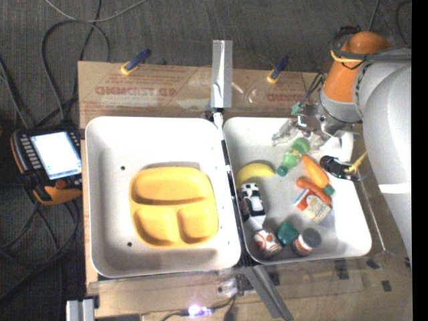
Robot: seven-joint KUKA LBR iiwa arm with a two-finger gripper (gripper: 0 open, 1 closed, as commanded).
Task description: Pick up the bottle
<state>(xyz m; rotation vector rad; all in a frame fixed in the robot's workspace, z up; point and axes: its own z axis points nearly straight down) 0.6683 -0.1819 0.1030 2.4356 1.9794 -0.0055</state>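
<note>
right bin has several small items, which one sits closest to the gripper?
The green bottle, lying tilted at the right bin's far end, just below the gripper. The orange carrot and yellow lemon lie farther off.

The bottle (292, 156) is small and green with a paler cap end, lying on its side on the floor of the right bin (361, 243). It lies at a slant in the bin's far part, its upper end beneath the claw (299, 131), its lower end near a yellow fruit (255, 172).
</note>
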